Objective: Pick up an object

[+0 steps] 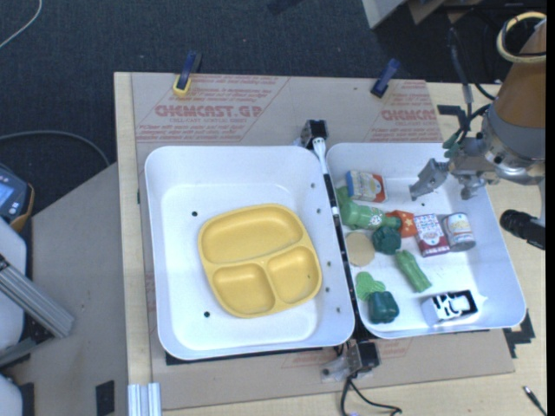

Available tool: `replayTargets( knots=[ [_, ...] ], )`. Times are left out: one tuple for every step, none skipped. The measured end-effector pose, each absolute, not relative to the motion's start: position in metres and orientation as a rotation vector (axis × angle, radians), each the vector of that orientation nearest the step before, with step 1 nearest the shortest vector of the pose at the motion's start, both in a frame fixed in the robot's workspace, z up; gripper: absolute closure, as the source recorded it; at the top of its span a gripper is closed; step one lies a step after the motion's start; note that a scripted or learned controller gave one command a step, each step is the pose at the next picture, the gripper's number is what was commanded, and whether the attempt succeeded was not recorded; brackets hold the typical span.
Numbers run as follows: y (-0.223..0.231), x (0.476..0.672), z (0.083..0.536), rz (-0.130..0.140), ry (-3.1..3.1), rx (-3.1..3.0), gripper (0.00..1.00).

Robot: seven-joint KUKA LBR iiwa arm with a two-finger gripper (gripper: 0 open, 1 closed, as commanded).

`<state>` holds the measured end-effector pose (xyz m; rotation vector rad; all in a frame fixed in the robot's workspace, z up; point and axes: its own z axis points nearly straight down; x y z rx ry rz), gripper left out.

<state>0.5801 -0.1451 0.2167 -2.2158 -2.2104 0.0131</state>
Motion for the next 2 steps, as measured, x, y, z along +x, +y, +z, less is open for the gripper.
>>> replayTargets(
  knots=[
    [-0.145, 0.583, 0.225, 0.000, -2.221, -2.221, 0.00],
    [-0.136, 0.587, 0.167, 0.005, -2.219, -2.215, 0.00]
  ],
)
